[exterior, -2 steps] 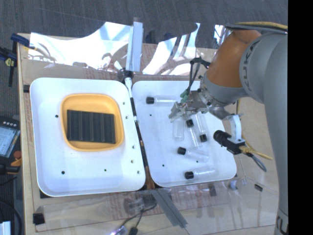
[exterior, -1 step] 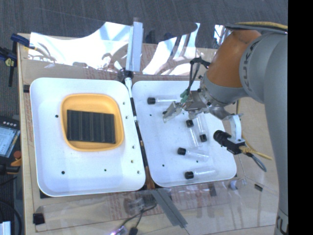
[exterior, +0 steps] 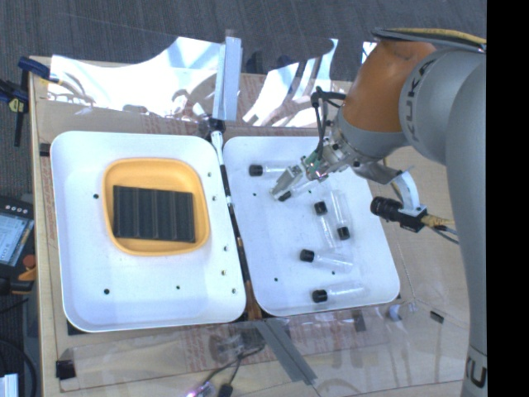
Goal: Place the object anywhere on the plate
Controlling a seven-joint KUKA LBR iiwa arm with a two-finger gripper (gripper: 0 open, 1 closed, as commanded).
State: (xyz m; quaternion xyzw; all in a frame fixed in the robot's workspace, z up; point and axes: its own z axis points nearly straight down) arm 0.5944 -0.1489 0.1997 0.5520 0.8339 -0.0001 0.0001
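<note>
- Camera view, looking down at a slant on a wooden bench [exterior: 347,362] that bears two shallow white bins side by side.
- The left bin [exterior: 74,246] holds one yellow plate [exterior: 153,176] with rounded corners; one dark ribbed rectangular insert [exterior: 154,213] lies on the plate's middle.
- The right bin [exterior: 264,255] holds clear tubes with black caps. Five black caps can be counted, so there seem to be five tubes, though the clear bodies are hard to tell from the white floor.
- One cap [exterior: 255,169] lies near the bin's upper left. One cap [exterior: 320,208] sits at the middle, with a clear tube [exterior: 336,213] just beside it ending in a cap [exterior: 343,232]. One capped tube [exterior: 322,258] lies lower down, and one capped tube [exterior: 335,293] lies near the bottom edge.
- One grey arm with an orange band [exterior: 388,98] reaches in from the right, over the right bin's upper part.
- The gripper [exterior: 285,190] points down and to the left. Its two fingers look close together at dark tips; nothing can be seen between them.
- The nearest capped tube lies just below and to the right of the fingertips, apart from them. All tubes are in the right bin, well apart from the plate.
</note>
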